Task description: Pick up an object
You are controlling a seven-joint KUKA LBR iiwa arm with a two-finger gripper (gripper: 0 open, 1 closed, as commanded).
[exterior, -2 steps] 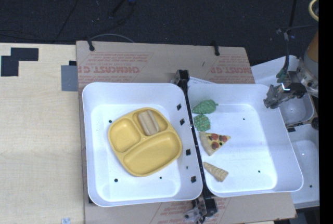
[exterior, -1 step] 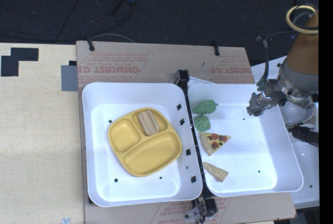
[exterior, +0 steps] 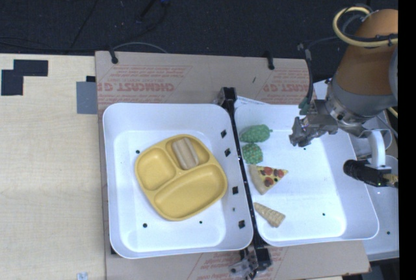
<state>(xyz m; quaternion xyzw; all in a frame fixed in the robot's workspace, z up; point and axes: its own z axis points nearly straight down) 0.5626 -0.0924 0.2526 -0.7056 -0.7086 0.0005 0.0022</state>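
1. Your two-finger metal gripper point(exterior: 304, 134) hangs over the far right part of the right-hand shallow white plastic bin point(exterior: 354, 223), on the grey arm with the orange band point(exterior: 364, 61) that reaches in from the right.
2. You cannot tell from this view whether the gripper is open or closed; nothing shows between its tips.
3. Left of the gripper, near the divider between the bins, lie two green bumpy toy vegetables: a larger one point(exterior: 255, 134) farther away and a smaller one point(exterior: 251, 154) just nearer, touching or nearly touching it.
4. Nearer still lies a toy pizza slice with red toppings point(exterior: 268, 177), just beside the smaller green piece.
5. Closest to you in that bin lies a tan cone-shaped toy point(exterior: 270, 214), apart from the pizza slice.
6. Your left-hand white plastic bin point(exterior: 123, 220) holds a yellow three-compartment plastic tray point(exterior: 185, 197), tilted at an angle.
7. A tan hot-dog-like toy point(exterior: 187, 153) rests in the tray's far right compartment.
8. Both bins sit on a brown cardboard sheet point(exterior: 195, 80).
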